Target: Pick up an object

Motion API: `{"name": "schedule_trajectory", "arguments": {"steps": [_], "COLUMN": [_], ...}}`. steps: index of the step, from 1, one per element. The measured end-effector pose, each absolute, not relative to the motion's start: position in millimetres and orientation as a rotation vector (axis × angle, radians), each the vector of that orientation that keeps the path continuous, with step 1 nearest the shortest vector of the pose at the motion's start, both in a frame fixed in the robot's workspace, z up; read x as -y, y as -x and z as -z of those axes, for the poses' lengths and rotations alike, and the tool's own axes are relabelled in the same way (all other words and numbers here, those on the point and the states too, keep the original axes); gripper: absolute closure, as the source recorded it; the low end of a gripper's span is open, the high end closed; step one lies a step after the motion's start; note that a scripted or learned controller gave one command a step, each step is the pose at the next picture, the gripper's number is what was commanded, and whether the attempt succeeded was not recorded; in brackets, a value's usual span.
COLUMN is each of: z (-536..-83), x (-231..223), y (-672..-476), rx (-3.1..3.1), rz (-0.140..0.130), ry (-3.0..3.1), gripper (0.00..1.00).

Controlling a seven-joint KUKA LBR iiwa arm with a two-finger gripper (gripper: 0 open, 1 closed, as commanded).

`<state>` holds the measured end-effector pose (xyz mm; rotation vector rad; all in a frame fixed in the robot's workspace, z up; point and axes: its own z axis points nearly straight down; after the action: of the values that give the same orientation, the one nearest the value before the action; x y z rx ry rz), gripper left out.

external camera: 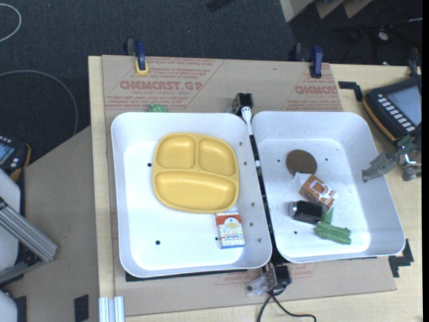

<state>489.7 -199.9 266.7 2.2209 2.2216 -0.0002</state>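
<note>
Two bins sit side by side. The left bin [127, 180] holds a divided plate [196, 172] with a small box [230, 230] in front of it. The right bin [375, 200] holds a disc [301, 160] at the rear, then a carton [317, 192], a block [307, 211] and a pod [333, 233] at the front.

A robotics lab: clamped board [201, 79], cables [40, 79] and a teach pendant [395, 109].
</note>
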Motion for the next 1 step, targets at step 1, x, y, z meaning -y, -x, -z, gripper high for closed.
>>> {"name": "schedule_trajectory", "arguments": {"steps": [1], "z": [-277.6], "x": [200.1], "y": [-490.5], "rx": [-2.221], "rz": [-0.002], "ry": [-2.217], "gripper": [1.0]}}
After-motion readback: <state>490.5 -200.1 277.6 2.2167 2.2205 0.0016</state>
